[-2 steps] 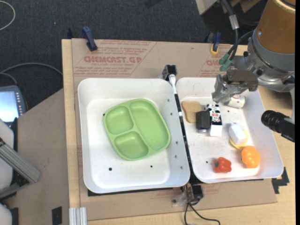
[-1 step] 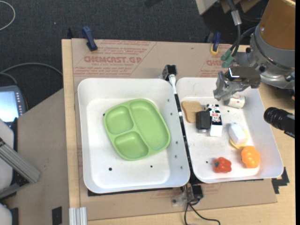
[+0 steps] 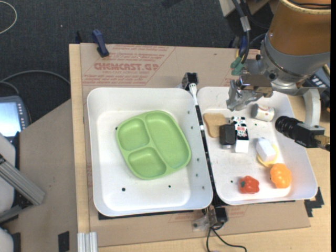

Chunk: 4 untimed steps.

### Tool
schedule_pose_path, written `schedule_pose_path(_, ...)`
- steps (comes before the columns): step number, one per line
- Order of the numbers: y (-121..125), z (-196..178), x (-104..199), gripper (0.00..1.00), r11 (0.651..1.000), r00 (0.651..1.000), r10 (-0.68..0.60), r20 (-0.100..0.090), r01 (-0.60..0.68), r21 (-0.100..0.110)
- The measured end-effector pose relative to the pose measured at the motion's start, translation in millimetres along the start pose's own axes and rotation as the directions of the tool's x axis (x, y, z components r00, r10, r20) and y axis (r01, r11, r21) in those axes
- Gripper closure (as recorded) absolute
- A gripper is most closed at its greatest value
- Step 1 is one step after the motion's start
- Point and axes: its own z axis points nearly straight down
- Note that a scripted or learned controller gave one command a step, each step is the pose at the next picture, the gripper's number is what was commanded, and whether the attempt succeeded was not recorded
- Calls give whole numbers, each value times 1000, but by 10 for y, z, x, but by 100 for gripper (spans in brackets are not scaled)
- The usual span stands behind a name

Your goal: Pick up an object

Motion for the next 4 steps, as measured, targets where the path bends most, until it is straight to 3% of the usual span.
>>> schedule_pose_path(1, -396, 720, 540, 100, 1000, 1000, -7, -1, 7, 4)
schedule_pose_path(2, -369, -880, 657, 100, 1000, 1000, -5, -6, 5, -27)
schedule_pose_path(3, -373, -891, 656, 100, 1000, 1000, -3, -1, 3, -11)
schedule_pose_path(4, -368, -994, 661, 100, 1000, 1000, -3, -1, 3, -14)
